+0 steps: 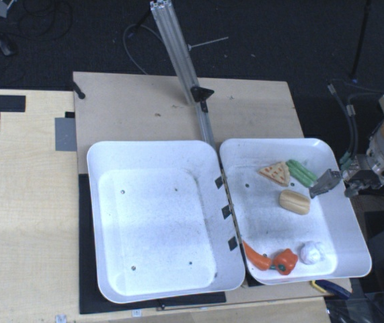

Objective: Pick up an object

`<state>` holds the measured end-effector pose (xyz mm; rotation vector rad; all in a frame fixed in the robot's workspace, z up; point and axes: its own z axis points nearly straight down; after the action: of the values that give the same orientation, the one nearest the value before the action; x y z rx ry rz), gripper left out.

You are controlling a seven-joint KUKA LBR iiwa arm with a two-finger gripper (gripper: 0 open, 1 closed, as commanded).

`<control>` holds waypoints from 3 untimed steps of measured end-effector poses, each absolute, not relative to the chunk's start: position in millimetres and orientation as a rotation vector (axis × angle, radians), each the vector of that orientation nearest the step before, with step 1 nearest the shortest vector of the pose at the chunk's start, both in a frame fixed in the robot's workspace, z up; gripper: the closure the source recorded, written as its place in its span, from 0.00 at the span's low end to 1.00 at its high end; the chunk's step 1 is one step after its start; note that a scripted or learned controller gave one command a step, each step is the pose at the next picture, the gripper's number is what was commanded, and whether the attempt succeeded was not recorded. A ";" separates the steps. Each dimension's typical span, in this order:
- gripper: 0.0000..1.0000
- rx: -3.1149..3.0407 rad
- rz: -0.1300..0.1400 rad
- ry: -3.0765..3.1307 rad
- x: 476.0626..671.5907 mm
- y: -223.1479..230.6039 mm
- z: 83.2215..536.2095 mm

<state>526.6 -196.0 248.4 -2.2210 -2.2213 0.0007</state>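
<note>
— So where is the gripper point(327, 182)?
— Over the right bin's point(272, 231) right rim, near the tan roll point(294, 202); whether it is open or closed cannot be told.
— And the other objects?
— A wedge point(276, 173), green pod point(301, 172), red pepper point(286, 261), white ball point(311, 252), all in that bin.

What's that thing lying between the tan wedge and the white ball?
A tan roll, in the right bin, as the camera view shows.

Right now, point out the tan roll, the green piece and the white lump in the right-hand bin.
tan roll point(294, 202), camera view, middle of its top.
green piece point(301, 172), camera view, halfway along it.
white lump point(310, 253), camera view, its centre.
</note>
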 end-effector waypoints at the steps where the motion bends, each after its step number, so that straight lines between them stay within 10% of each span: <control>1: 0.00 -2.218 0.004 -2.220 527.3 -198.4 205.6; 3: 0.00 -2.219 0.003 -2.220 528.2 -191.6 92.3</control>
<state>528.2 -191.6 92.3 -2.2186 -2.2197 0.0030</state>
